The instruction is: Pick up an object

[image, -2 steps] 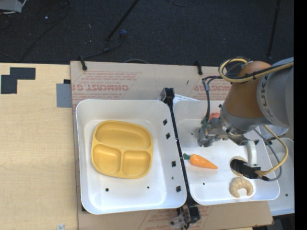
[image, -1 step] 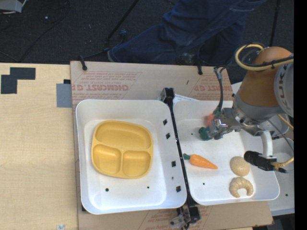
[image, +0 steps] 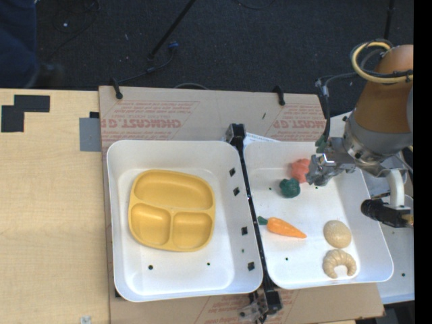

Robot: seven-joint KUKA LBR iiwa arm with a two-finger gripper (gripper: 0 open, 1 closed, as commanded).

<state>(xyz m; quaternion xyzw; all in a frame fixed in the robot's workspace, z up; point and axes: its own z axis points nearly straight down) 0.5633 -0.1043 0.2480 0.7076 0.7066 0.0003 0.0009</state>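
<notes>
1. Objects for picking all lie in the right bin (image: 378, 265): a pinkish-red lump (image: 300, 168), a dark green piece (image: 289, 188), an orange carrot (image: 285, 229), a pale round bun (image: 337, 233) and a pale croissant (image: 339, 263)
2. The pinkish-red lump sits near the far edge of that bin, with the green piece just beside it on the near side, close enough that they may be touching
3. The carrot lies nearer the middle, close to the divider between the bins, its green top pointing towards the divider
4. The bun and croissant sit one behind the other in the near right corner, the croissant nearest the front edge
5. The jaws (image: 317, 174) hang low over the far part of the right bin, just to the right of the pinkish-red lump; from where I stand I can't make out how wide they are, nor see anything caught in them
6. The left bin (image: 125, 275) holds a yellow divided plate (image: 172, 209), lying flat towards the middle
7. Both bins rest on a sheet of cardboard (image: 175, 117) on the bench (image: 47, 214)
</notes>
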